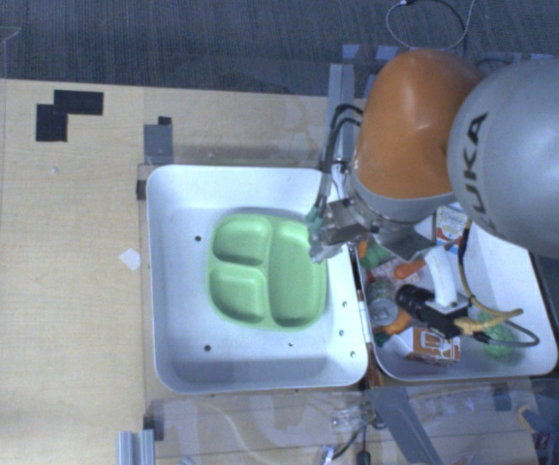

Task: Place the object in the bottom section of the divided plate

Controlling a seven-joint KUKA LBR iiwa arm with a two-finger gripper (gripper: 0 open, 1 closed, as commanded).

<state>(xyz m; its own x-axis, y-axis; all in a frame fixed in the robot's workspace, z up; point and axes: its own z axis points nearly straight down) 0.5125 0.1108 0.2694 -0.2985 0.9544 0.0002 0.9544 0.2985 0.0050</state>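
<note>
Divided plate [267, 269]: green, lying in the left bin [177, 356].
Tool [326, 229]: over the plate's right edge; grip state cannot be told.
Right bin [541, 352]: holds mixed clutter.

My own grey arm [521, 153] carries the dark letters "UKA" of the KUKA brand, running up its side; the packets in the right bin [541, 356] bear print too small for reading
</note>
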